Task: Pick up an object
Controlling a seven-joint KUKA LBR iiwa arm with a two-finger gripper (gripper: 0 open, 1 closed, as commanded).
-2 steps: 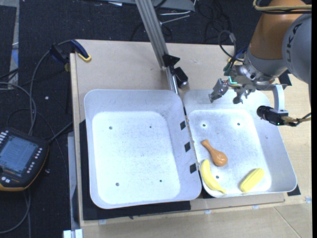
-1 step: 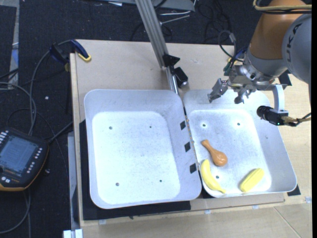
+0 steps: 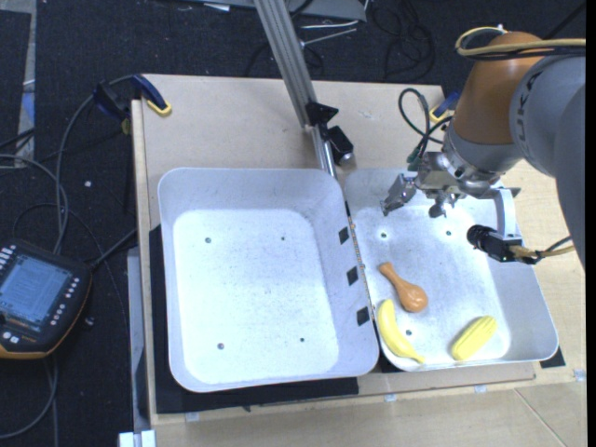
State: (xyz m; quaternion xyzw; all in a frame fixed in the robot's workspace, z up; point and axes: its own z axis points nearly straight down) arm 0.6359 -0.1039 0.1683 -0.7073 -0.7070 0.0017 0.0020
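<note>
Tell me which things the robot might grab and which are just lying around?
For the job:
orange pear-shaped toy
yellow banana toy
yellow corn-cob toy
right white bin holding them
gripper, open above that bin

Just lying about:
left white bin
black handheld controller
blue-and-yellow clamp

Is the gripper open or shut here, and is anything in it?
Open and empty: the gripper hangs over the right bin's far end with its fingers spread and nothing between them.
</note>
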